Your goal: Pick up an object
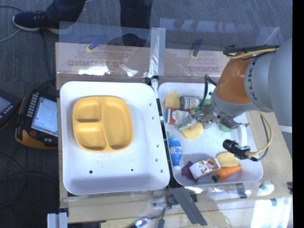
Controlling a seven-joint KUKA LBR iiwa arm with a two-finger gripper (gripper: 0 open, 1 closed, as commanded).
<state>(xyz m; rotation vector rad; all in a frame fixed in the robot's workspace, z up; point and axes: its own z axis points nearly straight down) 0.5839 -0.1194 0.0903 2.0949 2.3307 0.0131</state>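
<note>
Robot lab: teach pendant, shielded bench

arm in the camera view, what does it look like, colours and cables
The arm is bulky and rounded, light grey, with a glossy orange band above the wrist. A thin dark cable loops beside it. The gripper end is dark metal.

My arm is smooth rounded grey, with a glossy orange band above the wrist. I see a dark seam ring at its top edge and a black cable looping beside the wrist.
</note>
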